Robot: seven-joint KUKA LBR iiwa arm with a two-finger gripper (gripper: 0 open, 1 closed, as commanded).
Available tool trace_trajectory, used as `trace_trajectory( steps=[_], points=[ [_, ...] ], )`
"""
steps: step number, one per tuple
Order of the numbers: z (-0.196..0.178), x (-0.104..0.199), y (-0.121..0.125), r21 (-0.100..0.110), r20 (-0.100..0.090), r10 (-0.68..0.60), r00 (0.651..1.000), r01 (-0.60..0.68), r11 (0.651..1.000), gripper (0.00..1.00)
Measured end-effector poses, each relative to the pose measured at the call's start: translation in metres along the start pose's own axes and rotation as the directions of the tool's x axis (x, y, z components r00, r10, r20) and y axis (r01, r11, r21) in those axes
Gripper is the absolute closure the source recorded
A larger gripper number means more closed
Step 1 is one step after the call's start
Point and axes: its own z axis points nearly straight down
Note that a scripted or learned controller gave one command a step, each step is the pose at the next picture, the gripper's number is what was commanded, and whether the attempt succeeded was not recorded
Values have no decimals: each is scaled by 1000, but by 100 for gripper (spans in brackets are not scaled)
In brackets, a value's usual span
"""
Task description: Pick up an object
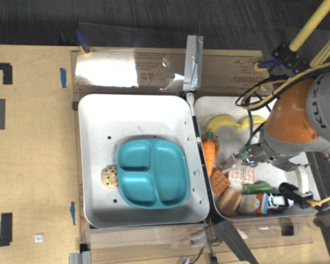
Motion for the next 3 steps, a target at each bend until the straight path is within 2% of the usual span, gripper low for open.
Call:
trace_trajectory(
  steps=[1,2,3],
  points=[
    [-9,-1,4,-11,4,1,1000,-1,1000,100],
    [-9,-1,4,-9,3,1,1000,-1,1000,0],
    [0,-10,-48,-3,2,42,999,-42,999,0]
  ],
)
